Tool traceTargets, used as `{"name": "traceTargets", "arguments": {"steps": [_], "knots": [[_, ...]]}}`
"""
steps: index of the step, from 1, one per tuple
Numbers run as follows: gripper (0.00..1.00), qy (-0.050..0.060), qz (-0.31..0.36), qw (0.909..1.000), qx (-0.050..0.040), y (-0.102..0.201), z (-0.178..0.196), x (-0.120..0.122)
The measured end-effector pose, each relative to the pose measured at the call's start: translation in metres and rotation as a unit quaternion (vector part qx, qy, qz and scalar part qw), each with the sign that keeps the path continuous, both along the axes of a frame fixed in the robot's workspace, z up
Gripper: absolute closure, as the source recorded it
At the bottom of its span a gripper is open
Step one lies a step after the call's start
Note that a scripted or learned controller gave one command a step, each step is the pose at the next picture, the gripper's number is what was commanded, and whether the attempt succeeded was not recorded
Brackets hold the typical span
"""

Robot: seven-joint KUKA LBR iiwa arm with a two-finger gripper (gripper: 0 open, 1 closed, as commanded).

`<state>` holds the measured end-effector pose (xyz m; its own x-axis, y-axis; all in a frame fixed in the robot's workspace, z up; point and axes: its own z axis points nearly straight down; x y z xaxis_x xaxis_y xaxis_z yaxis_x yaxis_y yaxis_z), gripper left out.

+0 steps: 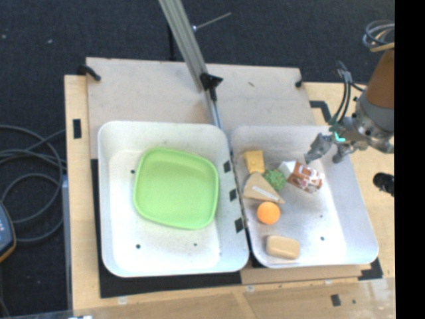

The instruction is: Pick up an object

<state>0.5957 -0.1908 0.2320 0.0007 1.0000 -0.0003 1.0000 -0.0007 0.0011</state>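
Observation:
The right bin (pixel 345 198) holds several small objects: a yellow block (pixel 254 160), a green broccoli-like piece (pixel 274 179), a tan wedge (pixel 260 190), an orange ball (pixel 268 212), a tan bread-like piece (pixel 283 246) and a red-and-white packet (pixel 305 177). My gripper (pixel 327 149) hangs over the bin's upper right part, just above and right of the packet. Its two fingers stand apart and nothing sits between them.
The left bin (pixel 113 244) holds a light green square plate (pixel 176 187). A grey metal pole (pixel 186 38) slants from the top down to the gap between the bins. Black cables (pixel 26 178) lie at the left of the bench.

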Motion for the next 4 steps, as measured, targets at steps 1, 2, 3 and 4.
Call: {"name": "traceTargets", "arguments": {"steps": [1,2,3,4], "knots": [[0.0,0.0,0.0,1.0,0.0,0.0,0.0,0.0],[0.0,0.003,0.0,1.0,0.0005,-0.001,-0.063,0.001],[0.0,-0.004,0.0,1.0,-0.0012,0.001,-0.105,0.005],[0.0,-0.003,0.0,1.0,-0.001,0.002,-0.107,0.005]]}}
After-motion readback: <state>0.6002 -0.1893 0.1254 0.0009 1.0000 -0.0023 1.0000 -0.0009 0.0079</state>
